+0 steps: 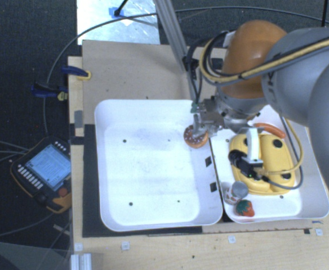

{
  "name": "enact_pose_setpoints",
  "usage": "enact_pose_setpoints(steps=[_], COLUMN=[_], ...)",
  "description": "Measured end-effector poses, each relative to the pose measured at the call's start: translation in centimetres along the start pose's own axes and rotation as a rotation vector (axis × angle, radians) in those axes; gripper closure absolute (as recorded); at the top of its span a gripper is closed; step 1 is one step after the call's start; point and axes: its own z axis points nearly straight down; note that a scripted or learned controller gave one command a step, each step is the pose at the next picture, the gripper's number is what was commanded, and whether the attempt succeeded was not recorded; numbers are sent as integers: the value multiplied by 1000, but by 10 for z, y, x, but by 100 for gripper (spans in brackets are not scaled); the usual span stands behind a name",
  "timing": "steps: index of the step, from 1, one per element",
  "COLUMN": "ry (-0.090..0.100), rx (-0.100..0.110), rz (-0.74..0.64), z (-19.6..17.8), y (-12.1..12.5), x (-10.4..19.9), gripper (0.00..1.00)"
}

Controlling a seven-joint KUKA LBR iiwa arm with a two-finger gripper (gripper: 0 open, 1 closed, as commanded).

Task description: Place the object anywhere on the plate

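Brown object (197,138) under tool (199,124).

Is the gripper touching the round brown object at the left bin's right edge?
Cannot tell. In the camera view the gripper sits directly over the round brown object, overlapping it, so neither contact nor a gap shows plainly.

The bench (130,72) has a tan top and stands on dark carpet (23,32). A control tablet (43,170) lies on the floor at left. Black cables (57,66) cross the carpet. A bright reflective sheet (116,13) lies beyond the bench.
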Motion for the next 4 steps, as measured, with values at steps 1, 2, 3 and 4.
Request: enact_pose_setpoints(steps=[1,2,3,4], ry=[0,-1,-1,-2], rx=[-1,1,-2,-1], rz=[-1,1,2,5], z=[-9,9,-7,-7], y=[-18,-34,-43,-43], x=[54,107,127,125], gripper=[100,100,100,0])
